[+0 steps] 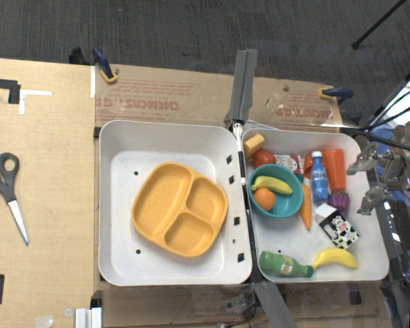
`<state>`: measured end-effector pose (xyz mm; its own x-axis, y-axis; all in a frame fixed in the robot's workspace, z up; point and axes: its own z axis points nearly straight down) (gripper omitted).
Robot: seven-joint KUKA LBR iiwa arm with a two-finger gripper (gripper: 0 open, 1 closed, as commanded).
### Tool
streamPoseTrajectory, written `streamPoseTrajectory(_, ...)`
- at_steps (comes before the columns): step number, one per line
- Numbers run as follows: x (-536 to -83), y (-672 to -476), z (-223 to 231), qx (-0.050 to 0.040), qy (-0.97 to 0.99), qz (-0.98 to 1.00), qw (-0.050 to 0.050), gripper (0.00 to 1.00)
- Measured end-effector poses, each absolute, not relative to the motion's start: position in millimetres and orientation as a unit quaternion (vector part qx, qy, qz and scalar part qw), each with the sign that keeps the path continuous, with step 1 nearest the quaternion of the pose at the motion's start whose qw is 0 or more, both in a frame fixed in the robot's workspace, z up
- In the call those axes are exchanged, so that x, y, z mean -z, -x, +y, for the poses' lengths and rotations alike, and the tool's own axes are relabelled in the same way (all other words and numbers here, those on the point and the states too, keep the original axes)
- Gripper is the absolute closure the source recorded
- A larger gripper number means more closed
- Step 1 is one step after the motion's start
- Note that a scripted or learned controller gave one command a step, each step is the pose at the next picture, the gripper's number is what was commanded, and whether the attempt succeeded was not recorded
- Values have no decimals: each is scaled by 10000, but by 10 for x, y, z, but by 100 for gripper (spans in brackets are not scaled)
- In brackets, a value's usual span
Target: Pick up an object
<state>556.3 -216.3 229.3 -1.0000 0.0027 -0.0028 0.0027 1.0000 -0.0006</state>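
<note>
The right bin (371, 271) holds several small things: a teal bowl (285, 202) with a small banana (272, 184) and an orange (263, 198) in it, a blue bottle (319, 177), an orange cylinder (334, 168), a carrot (306, 213), a purple piece (338, 200), a cow-patterned box (339, 228), a yellow banana (336, 257) and a green bottle (285, 265). My gripper (366, 183) hangs over the bin's right rim. Its two grey fingers stand apart, open, with nothing between them.
A yellow divided plate (181, 209) lies in the left bin (111, 258). A red tomato (263, 157), a yellow block (253, 141) and a white packet (287, 163) sit at the right bin's back. Scissors (8, 191) lie on the bench at far left.
</note>
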Motion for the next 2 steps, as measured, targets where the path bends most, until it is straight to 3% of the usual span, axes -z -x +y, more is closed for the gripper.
streamPoseTrajectory(1, -937, -5990, -2213, 7, -314, 9995, 29, 0)
streamPoseTrajectory(2, -971, -5978, -1838, 76, -767, 9970, 62, 0)
